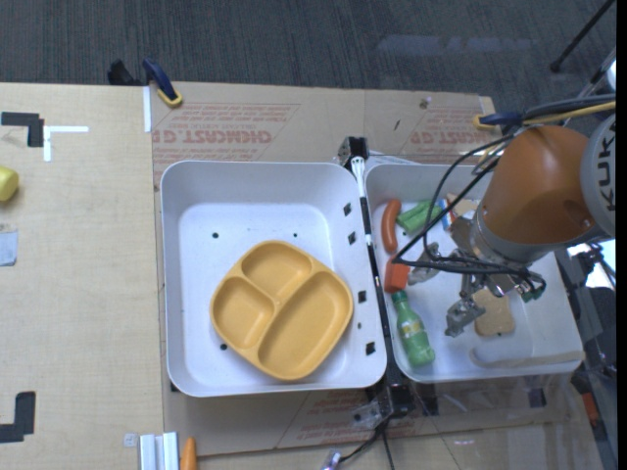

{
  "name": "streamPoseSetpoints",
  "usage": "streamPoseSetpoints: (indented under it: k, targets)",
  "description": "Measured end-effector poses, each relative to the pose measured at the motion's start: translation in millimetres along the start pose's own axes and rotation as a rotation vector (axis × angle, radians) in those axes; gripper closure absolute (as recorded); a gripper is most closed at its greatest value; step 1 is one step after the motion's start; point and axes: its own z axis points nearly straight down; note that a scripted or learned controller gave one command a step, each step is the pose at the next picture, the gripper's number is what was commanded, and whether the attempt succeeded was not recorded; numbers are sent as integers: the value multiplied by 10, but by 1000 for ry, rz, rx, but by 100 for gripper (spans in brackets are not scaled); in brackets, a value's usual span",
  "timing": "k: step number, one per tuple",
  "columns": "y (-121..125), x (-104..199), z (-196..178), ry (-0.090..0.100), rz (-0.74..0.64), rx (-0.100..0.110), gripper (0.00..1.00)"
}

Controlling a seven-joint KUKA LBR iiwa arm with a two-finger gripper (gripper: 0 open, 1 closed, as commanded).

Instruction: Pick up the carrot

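In the left bin lies a yellow divided plate. In the right bin, the carrot lies along the left wall, a green bottle just below it. The gripper hangs over the bin, well right of the carrot, with nothing between its fingers; spread or pressed together, I cannot tell.

Two bins side by side on tabletop. Plate in left bin. Right bin: carrot along left wall, bottle nearer front, end effector right of bottle.
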Motion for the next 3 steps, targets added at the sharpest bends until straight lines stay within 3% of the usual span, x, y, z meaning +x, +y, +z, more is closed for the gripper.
streamPoseSetpoints:
  k: [1,2,3]
  targets:
    - [-448,86,-365,-5,-290,3,0]
    - [-661,139,195,-3,-354,1,0]
    - [-1123,-153,186,-6,-478,2,0]
